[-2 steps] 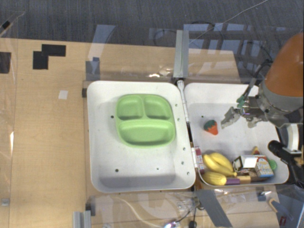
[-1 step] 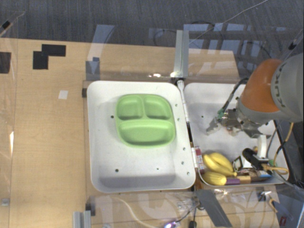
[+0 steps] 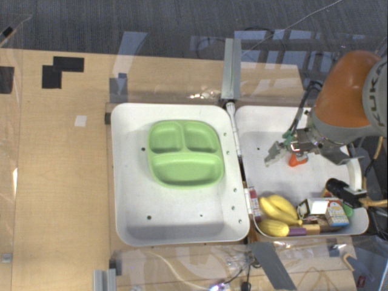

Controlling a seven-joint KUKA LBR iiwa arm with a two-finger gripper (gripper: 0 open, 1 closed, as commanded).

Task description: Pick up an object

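The small orange plastic object [image 3: 294,160] lies on the floor of the right-hand shallow white bin [image 3: 260,126], directly under the grey two-finger gripper [image 3: 290,149], well apart from the yellow toy bananas [image 3: 277,207] at the near wall. It looks light, rigid and smooth, so it may slip; taking it across its narrow middle seems best. Whether the pincer is spread or closed cannot be told from here.

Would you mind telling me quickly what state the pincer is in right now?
Pincer: above the right white bin, close to a small orange object; open or closed cannot be told.
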